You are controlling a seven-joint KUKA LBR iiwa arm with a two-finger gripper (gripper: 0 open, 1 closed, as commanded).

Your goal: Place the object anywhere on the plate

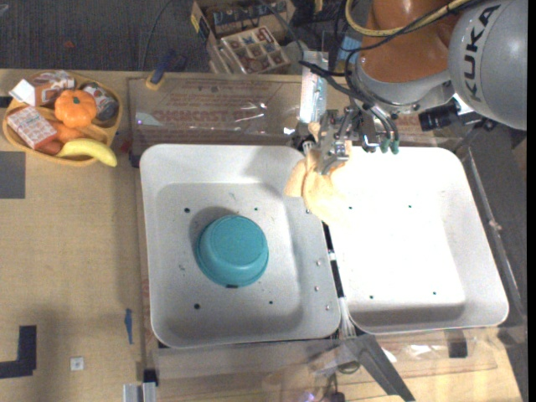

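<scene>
A round teal plate (pixel 233 249) lies upside-up in the left white bin (pixel 167 174), near its middle. My gripper (pixel 328 153) hangs over the strip where the two bins meet, at their far end. A pale cream, soft-looking object (pixel 311 189) dangles from the fingers, its top end pinched between them. The object hangs above the left bin's right rim, up and to the right of the plate and apart from it. The right white bin (pixel 419 249) lies below the arm.
A yellow bowl of toy fruit (pixel 63 124) sits on the bench at the far left. A clear plastic panel (pixel 218 111) stands behind the left bin. A box of books (pixel 247 28) is on the floor beyond.
</scene>
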